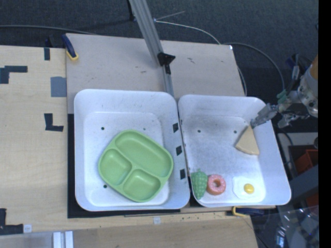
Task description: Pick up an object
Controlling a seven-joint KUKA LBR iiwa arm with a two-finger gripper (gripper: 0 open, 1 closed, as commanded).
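The right bin (207,112) holds a tan wedge-shaped slice (248,141) near its right wall. Along its front edge lie a green knobbly piece (198,184), a pink ring doughnut (215,184) and a white fried egg with a yellow yolk (248,188). My gripper (269,121) hangs over the bin's right rim, just above and right of the tan slice. Its two fingers are spread open with nothing between them, and the left finger (261,116) points down-left towards the slice.
The left bin (88,107) carries a light green divided plate (135,165). A slanted metal pole (147,22) comes down to the junction of the two bins at the back. Cables run across the dark floor behind the bench.
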